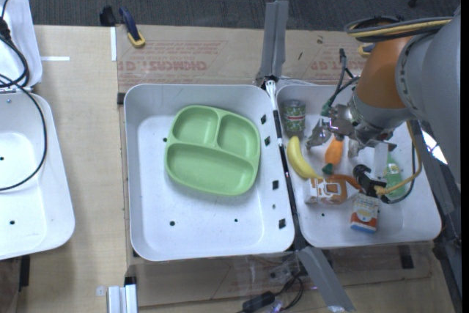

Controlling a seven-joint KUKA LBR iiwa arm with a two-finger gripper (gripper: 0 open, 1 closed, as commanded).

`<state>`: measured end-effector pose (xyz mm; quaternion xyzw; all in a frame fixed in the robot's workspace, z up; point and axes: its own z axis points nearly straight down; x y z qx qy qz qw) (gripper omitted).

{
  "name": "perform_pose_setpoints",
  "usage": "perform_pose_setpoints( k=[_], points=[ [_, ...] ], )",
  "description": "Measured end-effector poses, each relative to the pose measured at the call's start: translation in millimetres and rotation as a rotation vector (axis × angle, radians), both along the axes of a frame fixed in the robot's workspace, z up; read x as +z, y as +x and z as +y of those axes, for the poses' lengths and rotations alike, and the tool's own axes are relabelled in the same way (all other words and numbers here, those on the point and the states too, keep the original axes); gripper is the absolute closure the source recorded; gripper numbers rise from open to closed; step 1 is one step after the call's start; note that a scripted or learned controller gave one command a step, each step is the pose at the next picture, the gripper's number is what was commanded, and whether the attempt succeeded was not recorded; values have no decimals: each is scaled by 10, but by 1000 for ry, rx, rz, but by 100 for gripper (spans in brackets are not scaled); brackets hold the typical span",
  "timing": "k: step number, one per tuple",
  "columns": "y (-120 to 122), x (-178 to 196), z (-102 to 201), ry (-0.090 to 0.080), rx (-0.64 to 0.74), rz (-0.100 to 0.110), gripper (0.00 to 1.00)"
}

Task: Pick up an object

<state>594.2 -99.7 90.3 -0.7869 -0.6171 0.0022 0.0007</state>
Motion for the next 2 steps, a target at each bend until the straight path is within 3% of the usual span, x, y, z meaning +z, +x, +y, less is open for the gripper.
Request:
perform_pose_setpoints(
  k=[1, 2],
  points=[
    [-1, 88, -7, 1, -3, 1, 100],
    [-212, 1331, 574, 1, 117, -2, 100]
  ],
)
